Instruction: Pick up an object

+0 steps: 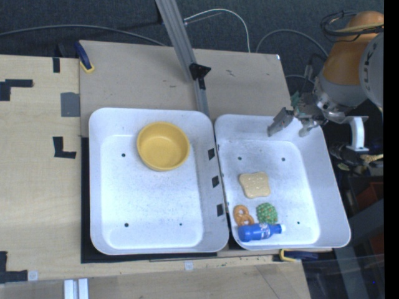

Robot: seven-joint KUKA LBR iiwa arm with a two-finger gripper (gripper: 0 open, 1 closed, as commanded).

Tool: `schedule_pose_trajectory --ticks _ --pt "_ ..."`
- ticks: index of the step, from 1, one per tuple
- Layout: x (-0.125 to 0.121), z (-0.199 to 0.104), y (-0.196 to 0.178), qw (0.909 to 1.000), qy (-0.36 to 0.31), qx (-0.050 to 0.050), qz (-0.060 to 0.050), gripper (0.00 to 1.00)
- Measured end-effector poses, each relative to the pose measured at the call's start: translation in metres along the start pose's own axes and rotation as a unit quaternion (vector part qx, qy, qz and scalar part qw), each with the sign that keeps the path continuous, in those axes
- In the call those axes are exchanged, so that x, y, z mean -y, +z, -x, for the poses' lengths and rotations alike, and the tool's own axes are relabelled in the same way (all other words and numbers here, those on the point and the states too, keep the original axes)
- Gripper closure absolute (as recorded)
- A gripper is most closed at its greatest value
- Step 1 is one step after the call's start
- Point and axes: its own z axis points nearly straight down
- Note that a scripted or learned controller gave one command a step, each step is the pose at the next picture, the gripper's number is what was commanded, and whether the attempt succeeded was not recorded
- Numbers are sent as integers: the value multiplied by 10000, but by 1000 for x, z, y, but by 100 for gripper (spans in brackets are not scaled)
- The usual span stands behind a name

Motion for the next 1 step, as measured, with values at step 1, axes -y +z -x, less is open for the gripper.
schedule_pose_trajectory --ticks 1 --pt "0 0 0 10000 -1 2 0 0"
